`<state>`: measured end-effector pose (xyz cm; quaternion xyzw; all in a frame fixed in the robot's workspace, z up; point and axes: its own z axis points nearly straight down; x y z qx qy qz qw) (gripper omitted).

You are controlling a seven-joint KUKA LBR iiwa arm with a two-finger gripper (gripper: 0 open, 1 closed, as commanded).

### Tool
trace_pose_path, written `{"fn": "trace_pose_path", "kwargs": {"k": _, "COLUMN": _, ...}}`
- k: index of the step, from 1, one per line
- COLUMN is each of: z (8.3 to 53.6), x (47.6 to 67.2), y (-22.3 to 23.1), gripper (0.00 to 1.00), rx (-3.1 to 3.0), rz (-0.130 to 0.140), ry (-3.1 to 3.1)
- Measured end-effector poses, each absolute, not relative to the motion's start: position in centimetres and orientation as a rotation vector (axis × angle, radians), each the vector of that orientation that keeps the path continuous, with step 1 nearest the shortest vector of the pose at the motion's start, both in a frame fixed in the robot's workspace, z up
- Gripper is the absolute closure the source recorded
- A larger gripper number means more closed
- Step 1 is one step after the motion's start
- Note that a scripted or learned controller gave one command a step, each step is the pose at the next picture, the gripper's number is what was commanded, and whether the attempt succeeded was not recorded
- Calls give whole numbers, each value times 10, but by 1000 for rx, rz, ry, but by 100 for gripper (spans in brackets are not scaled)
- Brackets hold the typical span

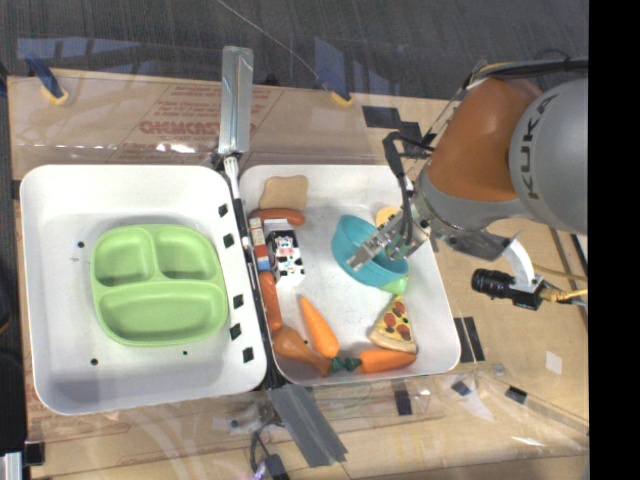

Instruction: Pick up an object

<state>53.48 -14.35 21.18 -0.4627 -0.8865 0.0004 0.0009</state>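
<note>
The counter (120, 118) stretches wide under a clear sheet, and on it sit two white bins side by side. The left bin (50, 268) carries a green divided plate (158, 283), three compartments, lying flat near its middle. In from the right reaches the big grey arm (520, 158) with its orange band, bent over the right bin (440, 318). Its claw (378, 250) is down at the rim of a tipped blue bowl (362, 246), with the bowl's edge caught between the fingers, so it is clamped on that rim. The bowl sits toward the bin's right side, tilted. Below it lies a pizza slice toy (394, 326), and along the bottom wall a carrot (380, 361). Another carrot (319, 326) slants just left of centre. Up top, a slice of bread (284, 191), a sausage (278, 218) beneath it, then a small black-and-white cow-patterned carton (285, 253).
</note>
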Motion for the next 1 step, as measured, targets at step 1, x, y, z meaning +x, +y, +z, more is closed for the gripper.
{"fn": "trace_pose_path", "kwargs": {"k": 1, "z": 201, "x": 476, "y": -77, "gripper": 100, "rx": -2008, "rz": 4, "ry": -2406}}
